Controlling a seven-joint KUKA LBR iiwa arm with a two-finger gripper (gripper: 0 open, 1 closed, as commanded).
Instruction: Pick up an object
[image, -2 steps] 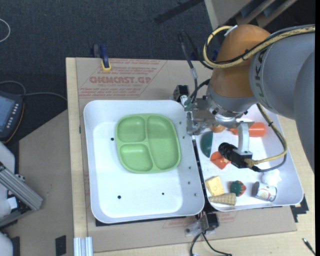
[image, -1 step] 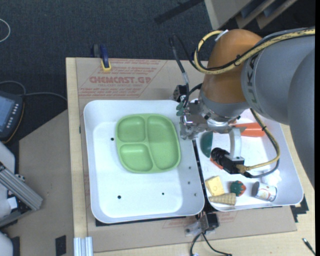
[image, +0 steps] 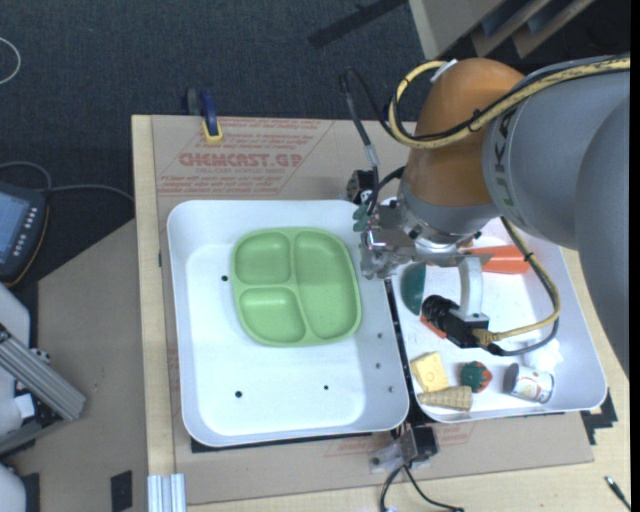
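Note:
The right bin (image: 590, 375) holds several small objects. Along its front lie a yellow block (image: 430, 370), a red and green strawberry-like toy (image: 476, 375), a tan cone (image: 445, 400) and a small white can (image: 530, 383). A teal object (image: 413, 285) lies near the bin's left wall, and an orange object (image: 508, 262) lies farther back, partly hidden by the arm. My gripper (image: 385, 252) hangs under the orange wrist band (image: 460, 130), low over the wall between the two bins and just left of the teal object. The arm hides most of it.
In the left bin (image: 200, 380) sits a green divided plate (image: 297, 285). A yellow cable (image: 520, 330) with a black and orange fitting (image: 447, 320) loops over the middle of the right bin. Cardboard (image: 240, 150) lies behind the bins.

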